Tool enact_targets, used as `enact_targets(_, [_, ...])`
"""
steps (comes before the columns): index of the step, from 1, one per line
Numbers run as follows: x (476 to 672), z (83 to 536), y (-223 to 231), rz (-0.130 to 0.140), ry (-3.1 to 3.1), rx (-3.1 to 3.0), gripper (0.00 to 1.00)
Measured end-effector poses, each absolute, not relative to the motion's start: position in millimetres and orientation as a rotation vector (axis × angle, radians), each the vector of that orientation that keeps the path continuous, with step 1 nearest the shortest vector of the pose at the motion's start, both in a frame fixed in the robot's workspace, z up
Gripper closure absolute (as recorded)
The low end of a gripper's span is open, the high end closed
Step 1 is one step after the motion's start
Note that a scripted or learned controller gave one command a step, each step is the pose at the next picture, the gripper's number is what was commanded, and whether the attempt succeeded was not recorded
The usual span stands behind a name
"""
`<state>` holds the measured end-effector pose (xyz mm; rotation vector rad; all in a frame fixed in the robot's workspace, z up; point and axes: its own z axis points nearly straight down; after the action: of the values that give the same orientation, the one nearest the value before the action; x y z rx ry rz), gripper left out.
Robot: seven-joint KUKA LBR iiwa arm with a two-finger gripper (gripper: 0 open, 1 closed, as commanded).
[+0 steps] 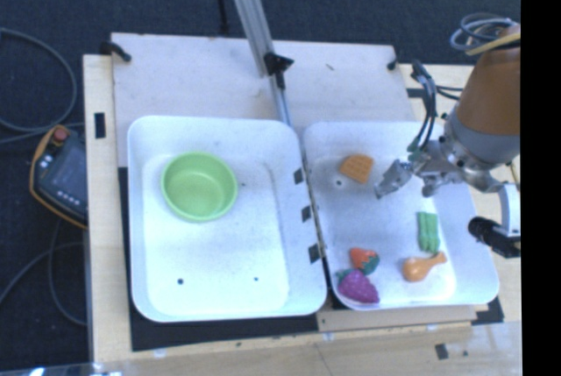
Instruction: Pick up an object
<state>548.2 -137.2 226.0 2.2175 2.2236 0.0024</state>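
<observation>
We see the pincer (396,179) hanging over the right bin (386,138), nothing between its fingers; whether they are parted we cannot tell. Likely it is lining up on the cracker (356,167), just to its left. Nearer the camera lie one bean (427,230), one drumstick (422,266), one strawberry (364,259), one grape bunch (358,286). Far left sits one bowl (200,185).

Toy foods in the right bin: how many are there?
5. Orange waffle near the far left; green piece on the right; orange drumstick, strawberry and purple grapes along the near edge. The arm may hide more.
</observation>
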Motion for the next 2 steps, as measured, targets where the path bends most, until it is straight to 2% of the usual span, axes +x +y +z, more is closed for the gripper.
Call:
enact_targets(1, [548.2,226,-137,0.003,2.222,2.219,0.00])
enact_targets(2, [553.9,174,-130,-0.005,2.222,2.223,0.00])
